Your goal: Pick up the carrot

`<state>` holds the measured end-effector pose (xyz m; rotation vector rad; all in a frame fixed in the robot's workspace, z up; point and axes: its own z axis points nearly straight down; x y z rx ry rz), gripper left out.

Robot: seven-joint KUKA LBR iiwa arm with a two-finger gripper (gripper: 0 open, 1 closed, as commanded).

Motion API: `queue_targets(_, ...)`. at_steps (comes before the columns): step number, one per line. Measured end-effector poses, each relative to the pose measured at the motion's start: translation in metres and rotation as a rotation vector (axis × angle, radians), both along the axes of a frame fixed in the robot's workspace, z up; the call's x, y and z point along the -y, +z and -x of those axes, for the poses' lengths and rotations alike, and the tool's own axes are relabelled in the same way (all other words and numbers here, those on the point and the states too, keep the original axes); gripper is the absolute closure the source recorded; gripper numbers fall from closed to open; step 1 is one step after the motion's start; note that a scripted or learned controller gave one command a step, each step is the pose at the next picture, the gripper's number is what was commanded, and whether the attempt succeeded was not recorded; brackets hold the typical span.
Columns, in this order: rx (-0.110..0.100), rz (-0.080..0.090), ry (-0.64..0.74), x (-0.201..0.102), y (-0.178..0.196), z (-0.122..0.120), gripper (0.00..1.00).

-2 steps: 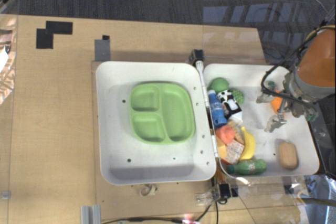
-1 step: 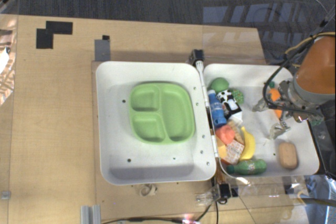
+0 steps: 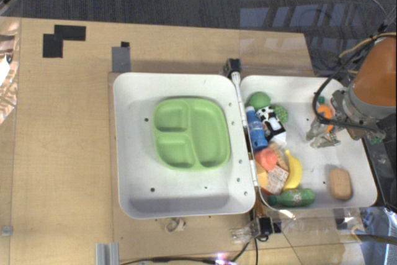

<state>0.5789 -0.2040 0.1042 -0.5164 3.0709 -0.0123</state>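
While the grey arm point(image 3: 372, 80) is reached into the right bin point(image 3: 360, 198), a small orange carrot point(image 3: 323, 111) is seen pressed against the gripper point(image 3: 324, 133); whether it is clamped between the fingers cannot be told. It is glimpsed stubby and bright.

Orange band point(image 3: 377, 74), grey wrist (black cables)
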Motion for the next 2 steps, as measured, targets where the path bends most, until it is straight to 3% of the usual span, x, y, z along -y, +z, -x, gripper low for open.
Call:
queue_targets(1,-0.012,-0.013,-0.496,-0.0492,0.0584,0.0188,1.00)
queue_targets(2,-0.014,-0.012,-0.498,-0.0477,0.0574,0.0197,0.00)
